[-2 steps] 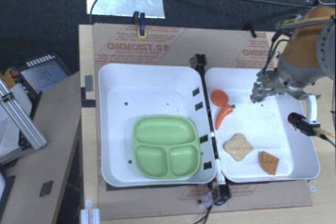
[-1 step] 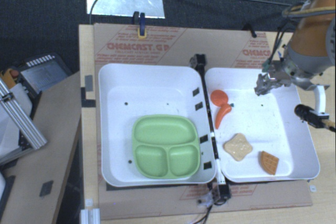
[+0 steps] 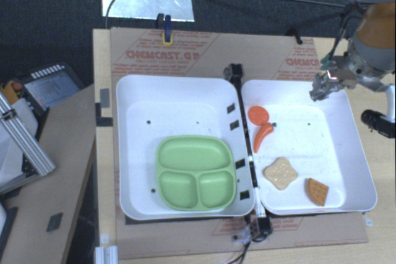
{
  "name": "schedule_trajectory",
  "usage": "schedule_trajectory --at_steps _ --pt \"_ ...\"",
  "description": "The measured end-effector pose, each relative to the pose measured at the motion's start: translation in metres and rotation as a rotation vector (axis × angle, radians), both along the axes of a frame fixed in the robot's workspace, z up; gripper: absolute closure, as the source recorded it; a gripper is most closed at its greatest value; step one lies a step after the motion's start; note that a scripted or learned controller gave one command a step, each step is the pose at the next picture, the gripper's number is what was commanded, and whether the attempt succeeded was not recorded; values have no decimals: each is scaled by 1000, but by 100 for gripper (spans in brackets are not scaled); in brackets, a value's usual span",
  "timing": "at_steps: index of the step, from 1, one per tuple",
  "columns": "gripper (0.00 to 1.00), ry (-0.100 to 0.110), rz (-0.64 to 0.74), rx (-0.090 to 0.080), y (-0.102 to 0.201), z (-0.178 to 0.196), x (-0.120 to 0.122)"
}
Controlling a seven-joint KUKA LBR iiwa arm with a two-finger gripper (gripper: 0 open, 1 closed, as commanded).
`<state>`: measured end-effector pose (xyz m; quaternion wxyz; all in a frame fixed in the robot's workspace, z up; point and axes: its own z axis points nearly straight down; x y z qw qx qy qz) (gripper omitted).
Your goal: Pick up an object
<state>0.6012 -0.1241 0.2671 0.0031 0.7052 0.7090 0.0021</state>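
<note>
Two shallow white bins stand side by side on the bench. The left bin (image 3: 133,102) holds a green divided plate (image 3: 195,172) with three compartments, lying near the front of the bin. The right bin (image 3: 352,151) holds four small things. An orange round piece (image 3: 258,114) lies close to the left wall of this bin, and an orange carrot-shaped piece (image 3: 263,135) lies just below it, tilted, with its thin end pointing to the front. Nearer the front, a pale beige cookie-like piece (image 3: 280,173) lies on the bin floor, and to its right, apart from it, there is a brown waffle-like piece (image 3: 317,191).

The arm (image 3: 376,40) comes in from the right side. Its gripper (image 3: 322,89) hangs above the far right corner of the right bin, well apart from all four things. Nothing is between its fingers. From where I stand, the gripper looks small and blurred, so I cannot say if it is apart or together.
</note>
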Motion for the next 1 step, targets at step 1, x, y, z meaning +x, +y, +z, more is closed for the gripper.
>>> schedule_trajectory --at_steps 1 --pt "100 4 3 2 52 3 8"
